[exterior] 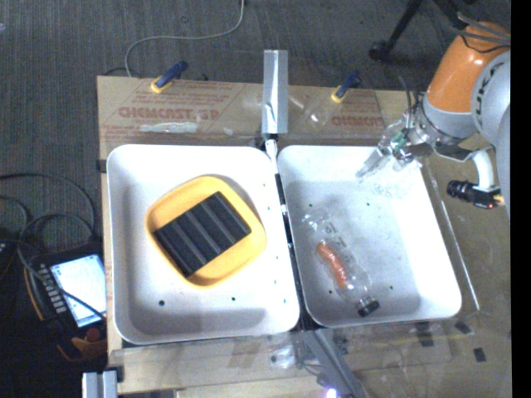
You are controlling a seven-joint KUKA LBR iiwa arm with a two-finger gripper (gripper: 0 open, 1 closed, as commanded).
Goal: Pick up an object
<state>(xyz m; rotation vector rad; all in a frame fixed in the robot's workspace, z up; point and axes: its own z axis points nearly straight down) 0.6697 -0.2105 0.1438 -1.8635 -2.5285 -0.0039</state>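
Note:
A clear plastic bottle point(338, 260) with an orange band inside and a black cap lies in the right bin point(415, 222), pointing toward its near edge. A yellow tray with a black ribbed insert point(206, 229) lies in the left bin point(133, 189). My gripper point(383, 157) hangs over the far right corner of the right bin, well away from the bottle, with nothing visible between its fingers.
A metal post point(275, 98) stands at the back between the two bins. Blue and yellow clamps point(168, 75) hold the cardboard backing behind them. Cables and a small screen point(75, 284) lie on the floor to the left of the bench.

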